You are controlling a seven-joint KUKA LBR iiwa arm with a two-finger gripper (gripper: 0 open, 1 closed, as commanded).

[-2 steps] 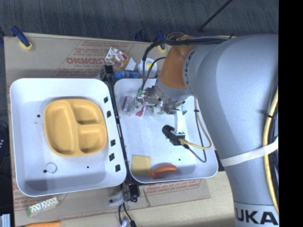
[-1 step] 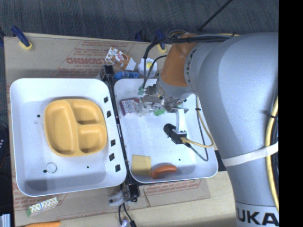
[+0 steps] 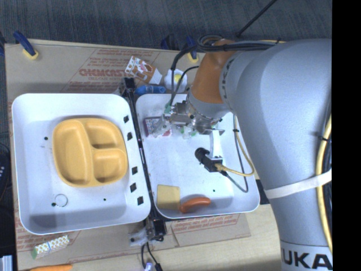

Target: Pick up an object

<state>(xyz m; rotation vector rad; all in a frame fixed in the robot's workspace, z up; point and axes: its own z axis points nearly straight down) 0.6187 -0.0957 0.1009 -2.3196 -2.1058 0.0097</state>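
- Gripper [image 3: 179, 119]: hangs low over the far-left part of the right bin [image 3: 240, 199], with the grey arm [image 3: 282, 106] arching in across the right bin's right wall.
- Open or closed: impossible to tell from this slant, since the wrist body blocks the tips.
- Small pinkish packet [image 3: 153, 126]: lies flat on the right bin's floor near its far-left corner, just beside the gripper on the side toward the right bin's left wall. Contact between the two is unclear.
- Pale yellow block [image 3: 168, 196]: rests against the right bin's near wall, toward its near-left corner, well apart from the gripper.
- Orange-red sausage-shaped piece [image 3: 194, 203]: lies along the right bin's near wall, just right of the block, touching it or very nearly.
- Left bin [image 3: 28, 168]: stands flush against the right bin's left wall and holds a yellow divided tray [image 3: 90, 151] on its floor.
- Printed carton [image 3: 138, 68] and a blue thing [image 3: 150, 89]: lie on the cardboard [image 3: 96, 61] just beyond the right bin's far-left corner, outside its wall.
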